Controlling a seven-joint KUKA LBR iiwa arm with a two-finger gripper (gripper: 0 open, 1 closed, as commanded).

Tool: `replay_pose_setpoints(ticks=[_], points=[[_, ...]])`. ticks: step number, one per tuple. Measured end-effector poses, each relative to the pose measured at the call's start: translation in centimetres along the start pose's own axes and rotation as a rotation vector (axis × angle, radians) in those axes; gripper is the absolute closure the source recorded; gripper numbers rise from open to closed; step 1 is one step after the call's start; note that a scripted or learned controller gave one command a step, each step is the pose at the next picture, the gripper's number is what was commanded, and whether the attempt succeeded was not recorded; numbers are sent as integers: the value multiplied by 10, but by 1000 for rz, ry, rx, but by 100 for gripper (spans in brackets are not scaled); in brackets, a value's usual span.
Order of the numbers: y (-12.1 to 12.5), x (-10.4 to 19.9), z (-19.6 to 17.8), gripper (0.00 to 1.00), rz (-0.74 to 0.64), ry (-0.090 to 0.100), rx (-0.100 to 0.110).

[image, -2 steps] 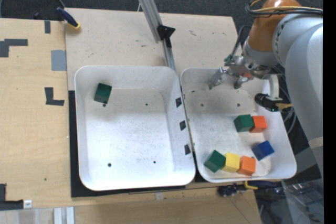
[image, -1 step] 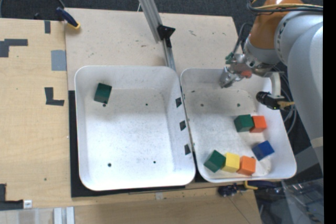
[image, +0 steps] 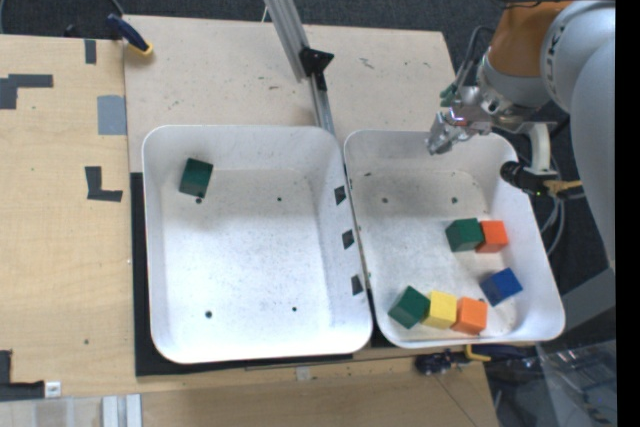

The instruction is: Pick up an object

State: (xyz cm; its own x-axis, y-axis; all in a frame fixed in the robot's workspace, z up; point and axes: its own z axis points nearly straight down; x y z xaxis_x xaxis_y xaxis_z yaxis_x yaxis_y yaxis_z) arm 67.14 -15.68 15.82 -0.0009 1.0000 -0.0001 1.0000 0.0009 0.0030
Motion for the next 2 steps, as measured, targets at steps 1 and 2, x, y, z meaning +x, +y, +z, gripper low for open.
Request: replay_pose_setpoints(ticks=[1, 2], points=[[0, 10, -48, 100, -1, 0, -2], [1, 10, -86, 100, -1, 0, -1]])
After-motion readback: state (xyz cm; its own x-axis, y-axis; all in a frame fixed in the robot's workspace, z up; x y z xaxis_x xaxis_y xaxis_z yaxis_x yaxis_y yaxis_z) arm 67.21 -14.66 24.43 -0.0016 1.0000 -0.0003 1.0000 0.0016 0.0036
